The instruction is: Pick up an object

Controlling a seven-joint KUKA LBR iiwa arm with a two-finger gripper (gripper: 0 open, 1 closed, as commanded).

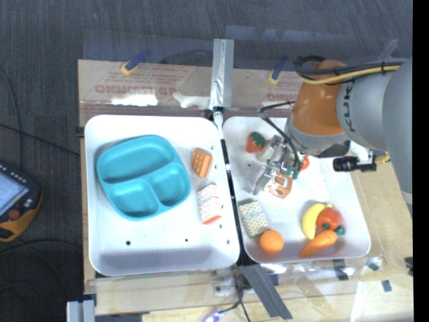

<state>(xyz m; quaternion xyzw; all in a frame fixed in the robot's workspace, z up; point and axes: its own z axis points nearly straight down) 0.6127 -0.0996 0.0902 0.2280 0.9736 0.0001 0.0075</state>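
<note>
Arm (362,109): grey, orange band, entering over the right bin (348,200).
Left bin (100,247): blue tray (142,175) by its left wall; orange piece (201,162) and white-and-red packet (210,203) along its right wall.
Right bin: banana (311,219), red-orange fruit (329,219) and carrot (319,242) toward the near right corner; orange (271,241) and patterned block (253,217) near the near left corner; strawberry (256,142) at the far left.
Gripper (273,173): mid-bin, just above an orange-and-white item (280,188); fingers' state cannot be told.
</note>
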